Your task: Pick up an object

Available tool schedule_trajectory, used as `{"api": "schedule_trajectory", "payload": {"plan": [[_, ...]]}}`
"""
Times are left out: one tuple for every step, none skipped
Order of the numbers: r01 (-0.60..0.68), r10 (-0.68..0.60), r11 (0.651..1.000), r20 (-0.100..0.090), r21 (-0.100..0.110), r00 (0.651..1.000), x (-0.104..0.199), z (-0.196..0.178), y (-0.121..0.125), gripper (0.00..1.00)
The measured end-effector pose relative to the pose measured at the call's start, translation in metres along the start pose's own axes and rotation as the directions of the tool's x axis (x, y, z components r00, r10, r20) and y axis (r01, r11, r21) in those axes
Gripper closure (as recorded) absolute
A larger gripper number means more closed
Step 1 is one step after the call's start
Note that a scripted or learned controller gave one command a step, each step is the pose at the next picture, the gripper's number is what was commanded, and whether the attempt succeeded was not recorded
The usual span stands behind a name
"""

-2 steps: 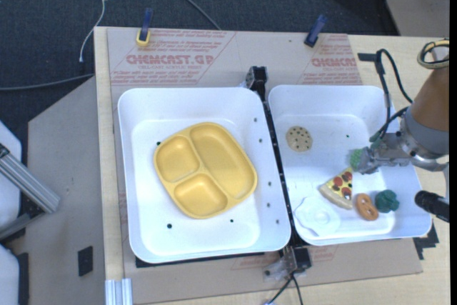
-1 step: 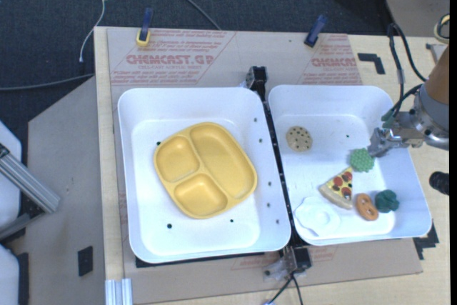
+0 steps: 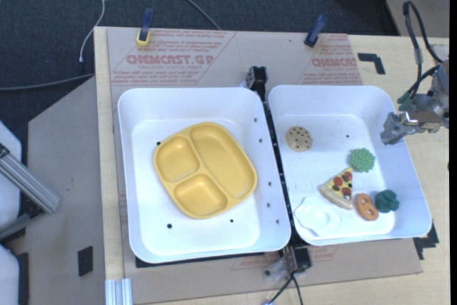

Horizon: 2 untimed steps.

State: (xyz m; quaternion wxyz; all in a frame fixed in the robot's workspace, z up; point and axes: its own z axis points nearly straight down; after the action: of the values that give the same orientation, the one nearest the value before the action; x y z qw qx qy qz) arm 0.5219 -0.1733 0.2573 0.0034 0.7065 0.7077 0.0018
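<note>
Grey claw [image 3: 400, 126] over the right bin's [image 3: 410, 175] edge.
I can't tell how open it is; my bench [image 3: 178, 57] is brown board.

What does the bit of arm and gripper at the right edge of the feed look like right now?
Little of it is in frame. The gripper is a small, blocky piece of grey metal with darker grey parts, over the right rim of the right bin. Thin dark cables loop down to it from above. No markings are legible at this size.
</note>
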Motion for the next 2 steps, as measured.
{"api": "schedule_trajectory", "payload": {"plan": [[0.004,-0.004,1.000,-0.003,0.005,1.000,0.053,0.008,0.020,1.00],[0.006,-0.006,1.000,-0.004,0.006,1.000,0.116,0.010,0.031,1.00]]}}
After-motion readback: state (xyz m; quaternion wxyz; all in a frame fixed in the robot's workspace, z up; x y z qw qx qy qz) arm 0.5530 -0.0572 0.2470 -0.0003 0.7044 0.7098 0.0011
